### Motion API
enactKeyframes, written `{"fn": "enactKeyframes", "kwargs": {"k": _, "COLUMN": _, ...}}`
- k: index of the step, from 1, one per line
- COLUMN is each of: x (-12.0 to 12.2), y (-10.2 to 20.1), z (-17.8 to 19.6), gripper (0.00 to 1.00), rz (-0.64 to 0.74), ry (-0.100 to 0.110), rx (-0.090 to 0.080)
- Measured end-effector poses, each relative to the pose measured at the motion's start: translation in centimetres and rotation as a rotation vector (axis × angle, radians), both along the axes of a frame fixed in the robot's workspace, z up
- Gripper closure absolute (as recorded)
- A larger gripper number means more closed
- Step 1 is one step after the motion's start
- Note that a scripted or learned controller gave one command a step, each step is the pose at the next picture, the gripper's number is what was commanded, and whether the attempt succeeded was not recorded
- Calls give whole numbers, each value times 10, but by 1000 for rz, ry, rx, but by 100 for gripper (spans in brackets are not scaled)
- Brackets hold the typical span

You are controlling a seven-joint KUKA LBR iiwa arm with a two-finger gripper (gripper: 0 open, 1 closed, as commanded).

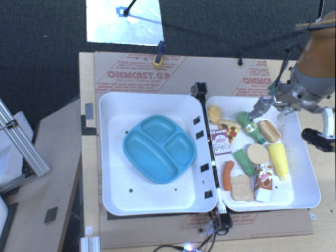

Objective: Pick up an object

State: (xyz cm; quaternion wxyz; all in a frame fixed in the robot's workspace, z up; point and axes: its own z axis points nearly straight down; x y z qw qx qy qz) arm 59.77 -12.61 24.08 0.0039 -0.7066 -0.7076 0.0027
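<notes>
On the bench stand two shallow white bins side by side. The left bin (113, 140) holds one thing, a blue plate with three compartments (159, 148), which lies flat near the middle of it. The right bin (307, 182) holds many small toy foods. A yellow corn piece (214, 113) lies at the far left corner, and just beside it is a pizza slice (229, 127). Below the pizza slice lies a small red packet (221, 142), close to the wall between the bins. A green bottle-like piece (250, 126) lies tilted near the top of the bin, and a hot dog bun (269, 130) is just beside it on the right. A round tan cookie (258, 154) sits near the middle, with a yellow banana-like piece (279, 159) to its right and a green pod (243, 161) to its left. Nearer the front lie an orange carrot (227, 175), a slice of bread (241, 188) and a small carton (264, 182). The arm comes in from the right, with its orange band (317, 54) above the wrist. The gripper (261, 108) hangs over the far part of the right bin, just above the green bottle-like piece, and nothing is seen between its fingers; whether the fingers are spread or closed, I cannot tell.
</notes>
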Motion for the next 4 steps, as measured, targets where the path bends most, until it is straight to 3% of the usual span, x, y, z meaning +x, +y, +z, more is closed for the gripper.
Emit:
{"fn": "enactKeyframes", "kwargs": {"k": 1, "x": 2, "y": 0, "z": 6, "gripper": 0, "rz": 2, "ry": -11, "rx": -2}}
{"fn": "enactKeyframes", "kwargs": {"k": 4, "x": -21, "y": 4, "z": -137, "gripper": 0, "rz": -1, "ry": -6, "rx": -1}}
